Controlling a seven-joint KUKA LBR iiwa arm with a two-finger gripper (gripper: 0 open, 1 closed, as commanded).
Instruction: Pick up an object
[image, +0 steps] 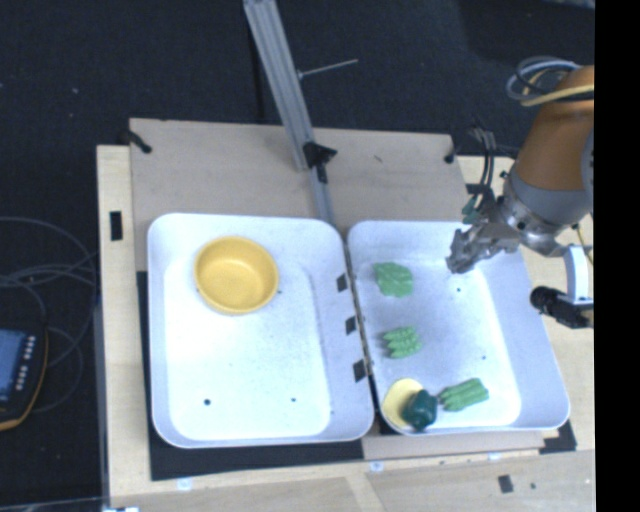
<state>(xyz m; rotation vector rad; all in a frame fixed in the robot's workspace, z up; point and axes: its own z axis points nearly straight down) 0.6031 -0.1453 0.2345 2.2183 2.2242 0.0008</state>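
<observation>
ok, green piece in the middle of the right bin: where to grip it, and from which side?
Probably straight down from above, fingers closing across the narrow middle of the middle green piece. It lies flat in the right bin with bare floor all round. The gripper sits above the bin's far end.

Yellow bowl (236, 274); white bins (250, 420); green toys (393, 279).

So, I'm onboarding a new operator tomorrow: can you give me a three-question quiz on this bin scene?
1. True or false: the yellow bowl sits in the right bin.
2. How many light green toys lie in the right bin?
3. The tool hangs above which part of the right bin? A) near edge B) far part C) left wall

Key: 1. False, it sits in the left bin. 2. Three. 3. B.
</observation>
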